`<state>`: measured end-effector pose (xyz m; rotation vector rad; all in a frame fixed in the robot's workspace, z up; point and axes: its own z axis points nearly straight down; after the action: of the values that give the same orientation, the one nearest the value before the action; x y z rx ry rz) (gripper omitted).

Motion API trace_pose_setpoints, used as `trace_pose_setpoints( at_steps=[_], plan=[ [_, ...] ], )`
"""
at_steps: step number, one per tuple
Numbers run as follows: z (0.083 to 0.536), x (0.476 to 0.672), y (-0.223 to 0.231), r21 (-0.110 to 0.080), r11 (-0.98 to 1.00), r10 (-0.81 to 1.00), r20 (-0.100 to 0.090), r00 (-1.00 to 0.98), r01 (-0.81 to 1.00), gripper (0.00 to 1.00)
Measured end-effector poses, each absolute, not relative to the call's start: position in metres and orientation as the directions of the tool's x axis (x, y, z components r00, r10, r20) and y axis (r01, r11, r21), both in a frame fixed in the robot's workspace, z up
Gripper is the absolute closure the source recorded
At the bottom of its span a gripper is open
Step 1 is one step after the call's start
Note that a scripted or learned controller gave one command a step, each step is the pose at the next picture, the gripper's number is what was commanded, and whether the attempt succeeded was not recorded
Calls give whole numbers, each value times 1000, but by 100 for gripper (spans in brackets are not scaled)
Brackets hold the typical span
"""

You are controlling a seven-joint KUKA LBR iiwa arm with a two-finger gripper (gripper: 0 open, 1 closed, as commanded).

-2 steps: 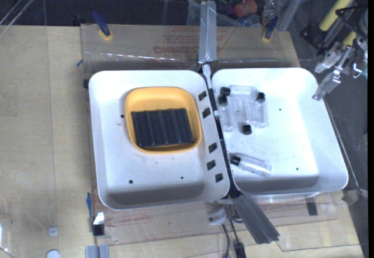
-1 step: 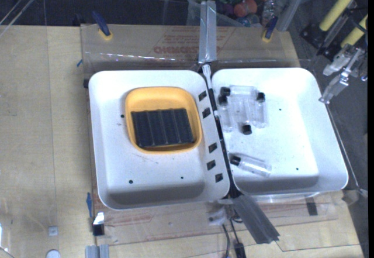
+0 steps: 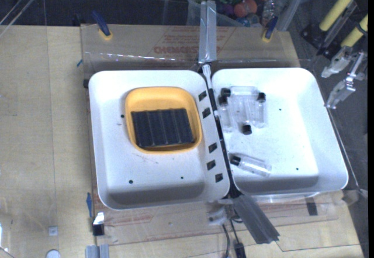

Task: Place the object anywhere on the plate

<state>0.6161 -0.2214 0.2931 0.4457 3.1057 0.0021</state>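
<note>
Pick not started: gripper (image 3: 346,78) sits off the right bin (image 3: 304,134), grip state can't tell. Next: grab a vial (image 3: 251,164), carry to the yellow plate (image 3: 160,94)

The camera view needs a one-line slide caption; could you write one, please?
Yellow plate holding a dark ribbed block in the left bin; clear vials in the right bin.

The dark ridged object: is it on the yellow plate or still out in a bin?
On the plate. The dark ridged object lies flat inside the yellow plate, which sits in the left bin.
</note>
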Motion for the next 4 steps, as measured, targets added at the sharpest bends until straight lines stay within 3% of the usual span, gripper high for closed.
trace_pose_setpoints(
  at_steps=[1, 2, 3, 4],
  plan=[
    [254, 629, -221, 2, 998, 55, -5, -998, 55, 0],
    [263, 626, -221, 0, 1000, 14, -9, -1000, 14, 0],
    [275, 611, -220, 2, 1000, 26, -5, -1000, 26, 0],
    [262, 610, -220, 1, 1000, -7, -5, -1000, -7, 0]
  ],
)
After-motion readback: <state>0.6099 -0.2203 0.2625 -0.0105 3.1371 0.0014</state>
